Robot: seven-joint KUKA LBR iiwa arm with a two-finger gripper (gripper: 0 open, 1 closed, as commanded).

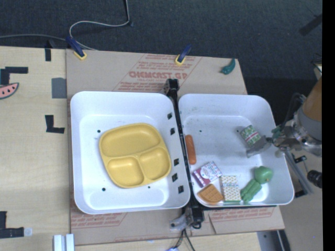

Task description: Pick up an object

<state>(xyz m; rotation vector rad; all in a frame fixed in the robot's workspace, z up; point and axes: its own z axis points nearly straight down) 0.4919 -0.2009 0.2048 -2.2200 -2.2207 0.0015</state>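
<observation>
Nearest, a waffle (210,194) lies at the right bin's (225,102) front edge. By its right edge, the gripper (273,139); whether clenched, I cannot tell.

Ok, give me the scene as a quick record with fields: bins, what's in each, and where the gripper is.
left bin: holds a yellow divided tray, lying flat
right bin: holds several small items
near divider: orange sausage-shaped toy
front edge: pink packet, waffle-like piece, small cream packet, green toy
right-centre: small green-and-white packet
gripper: at the right bin's right rim, beside the green-and-white packet
held object: none seen between the fingers
bench: cardboard sheet under both bins
</observation>
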